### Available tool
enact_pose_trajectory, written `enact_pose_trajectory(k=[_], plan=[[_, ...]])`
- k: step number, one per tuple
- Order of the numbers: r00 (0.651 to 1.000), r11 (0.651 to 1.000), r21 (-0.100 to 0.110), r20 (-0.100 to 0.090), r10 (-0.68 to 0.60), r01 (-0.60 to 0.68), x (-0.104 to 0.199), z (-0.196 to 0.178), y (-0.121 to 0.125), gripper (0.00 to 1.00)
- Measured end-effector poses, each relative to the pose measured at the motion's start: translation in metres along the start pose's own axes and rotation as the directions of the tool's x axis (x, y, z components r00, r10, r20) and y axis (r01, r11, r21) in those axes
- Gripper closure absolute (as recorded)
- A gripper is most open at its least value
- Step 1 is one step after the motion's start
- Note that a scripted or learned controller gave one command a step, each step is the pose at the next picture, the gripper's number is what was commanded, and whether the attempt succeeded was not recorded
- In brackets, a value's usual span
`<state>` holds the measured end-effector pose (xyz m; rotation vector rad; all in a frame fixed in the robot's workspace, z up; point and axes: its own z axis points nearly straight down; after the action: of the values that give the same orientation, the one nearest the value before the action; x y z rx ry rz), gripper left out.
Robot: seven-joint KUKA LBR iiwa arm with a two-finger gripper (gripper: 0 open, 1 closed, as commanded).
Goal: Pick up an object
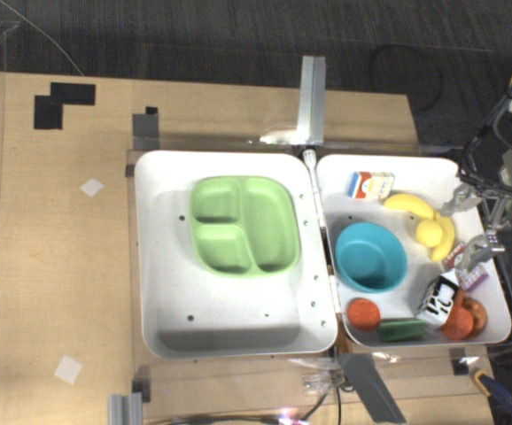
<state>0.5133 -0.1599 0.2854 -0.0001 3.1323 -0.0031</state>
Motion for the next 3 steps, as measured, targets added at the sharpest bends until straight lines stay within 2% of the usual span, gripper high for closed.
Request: enact_pose_trajectory(k=[1, 2, 3], plan=[[0.993, 0.993, -0.005, -0.011, -0.116, 0.116, -0.048, 0.154, -0.010, 0.00], [0.997, 0.997, 0.010, 0.013, -0.076, 0.076, -0.036, 0.180, 0.014, 0.00], [0.998, 0.998, 0.031, 0.030, -0.061, 0.060, -0.027, 0.180, 0.021, 0.00]])
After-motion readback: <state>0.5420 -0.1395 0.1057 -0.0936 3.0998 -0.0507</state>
